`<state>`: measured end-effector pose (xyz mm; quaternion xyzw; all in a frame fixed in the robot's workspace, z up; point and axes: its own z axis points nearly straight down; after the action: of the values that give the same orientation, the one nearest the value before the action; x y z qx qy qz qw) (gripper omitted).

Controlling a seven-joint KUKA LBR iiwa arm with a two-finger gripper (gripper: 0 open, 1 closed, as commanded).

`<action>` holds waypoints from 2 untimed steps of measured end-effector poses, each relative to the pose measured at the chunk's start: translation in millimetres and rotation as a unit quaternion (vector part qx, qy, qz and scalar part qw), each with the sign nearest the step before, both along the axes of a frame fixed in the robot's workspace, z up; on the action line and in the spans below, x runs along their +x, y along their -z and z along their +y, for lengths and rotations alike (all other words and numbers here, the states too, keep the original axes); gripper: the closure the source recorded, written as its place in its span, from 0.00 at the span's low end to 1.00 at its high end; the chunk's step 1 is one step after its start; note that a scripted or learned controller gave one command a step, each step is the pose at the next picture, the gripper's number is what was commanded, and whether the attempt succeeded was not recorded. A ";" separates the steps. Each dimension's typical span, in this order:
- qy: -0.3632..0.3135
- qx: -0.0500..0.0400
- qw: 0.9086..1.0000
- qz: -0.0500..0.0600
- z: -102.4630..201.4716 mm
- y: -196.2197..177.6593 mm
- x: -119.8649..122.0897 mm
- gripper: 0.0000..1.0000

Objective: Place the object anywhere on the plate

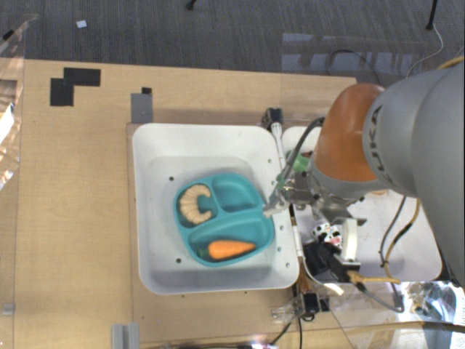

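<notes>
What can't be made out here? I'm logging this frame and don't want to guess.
- Pincer: the arm covers it in the camera view, so its state and any load are unknown.
- Right bin: mostly hidden under the arm and cables.
- Small black-and-white thing in the right bin: too small to identify.
- Curled beige item on the plate: too blurred to name; the carrot is clear.

The arm (pixel 421 133) is showing a smooth, rounded grey shell, with a glossy orange band (pixel 347 140) sitting above the wrist. Dark cables are running along the wrist hardware, a yellow cable (pixel 389 240) is trailing below it, and a green wire (pixel 298 160) is looping nearby.
</notes>
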<state>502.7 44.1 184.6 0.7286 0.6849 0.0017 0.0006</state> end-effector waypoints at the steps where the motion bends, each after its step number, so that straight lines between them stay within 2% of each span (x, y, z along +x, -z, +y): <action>1: 0.000 0.000 1.000 0.000 0.0 0.0 0.0 0.00; 2: -0.005 0.001 1.000 -0.002 1.2 -10.9 2.0 1.00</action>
<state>504.8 45.3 195.4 0.7250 0.6888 0.0037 0.0016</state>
